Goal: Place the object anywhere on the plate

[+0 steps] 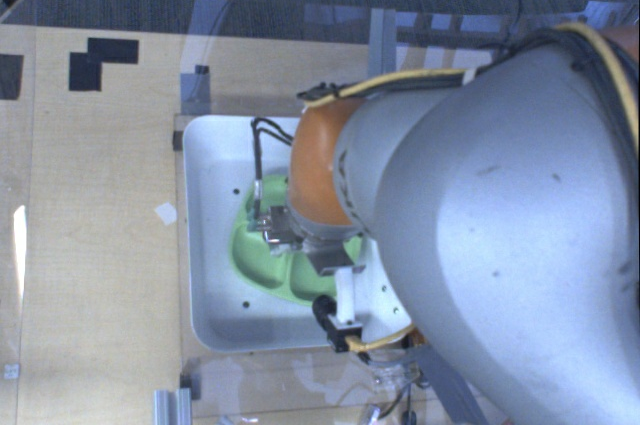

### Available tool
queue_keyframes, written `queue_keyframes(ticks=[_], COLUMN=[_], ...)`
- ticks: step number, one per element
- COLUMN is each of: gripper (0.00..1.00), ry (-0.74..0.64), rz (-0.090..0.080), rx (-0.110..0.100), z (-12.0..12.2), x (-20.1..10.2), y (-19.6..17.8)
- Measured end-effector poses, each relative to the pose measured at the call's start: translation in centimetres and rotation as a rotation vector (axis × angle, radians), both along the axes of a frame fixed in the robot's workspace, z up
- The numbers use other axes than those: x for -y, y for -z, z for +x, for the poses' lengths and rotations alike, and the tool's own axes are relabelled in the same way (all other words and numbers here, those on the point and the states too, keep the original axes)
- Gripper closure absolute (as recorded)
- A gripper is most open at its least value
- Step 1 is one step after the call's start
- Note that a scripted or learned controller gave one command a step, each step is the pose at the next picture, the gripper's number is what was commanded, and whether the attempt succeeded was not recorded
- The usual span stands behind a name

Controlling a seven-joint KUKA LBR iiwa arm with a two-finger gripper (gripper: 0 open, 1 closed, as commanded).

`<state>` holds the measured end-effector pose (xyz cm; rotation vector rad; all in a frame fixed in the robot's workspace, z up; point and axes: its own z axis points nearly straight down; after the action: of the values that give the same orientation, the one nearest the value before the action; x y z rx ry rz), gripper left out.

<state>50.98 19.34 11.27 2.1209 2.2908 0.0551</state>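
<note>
The green plate (252,258) lay in the white bin (210,213), toward the bin's middle and right, its visible part a rounded crescent whose left rim curved from far to near. Whether it had a long axis could not be told — most of it sat hidden under the arm. No separate object to be placed could be made out on the plate or on the bare bin floor to its left, so where it was could not be told.

Directly over the plate hung the gripper (272,228), a cluster of metal parts at the wrist's end; whether it was wide, narrow or holding anything could not be told. A black cable (256,148) looped down to it from the far side. Above it sat the orange band (315,168), and the grey arm (500,243) filled the right of the scene, covering the bin's right portion.

The bin rested on a pale wooden bench (90,243), which carried black markers (100,63) at far left.
</note>
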Motion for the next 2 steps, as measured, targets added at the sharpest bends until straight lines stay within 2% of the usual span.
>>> queue_keyframes(ticks=[1, 2], gripper=[1.0, 1.0], ry=[0.153, 0.038], rz=[-0.009, -0.011], rx=[-0.036, -0.037], z=[2.8, -2.3], x=[5.4, 6.3], y=[-7.7, -2.8])
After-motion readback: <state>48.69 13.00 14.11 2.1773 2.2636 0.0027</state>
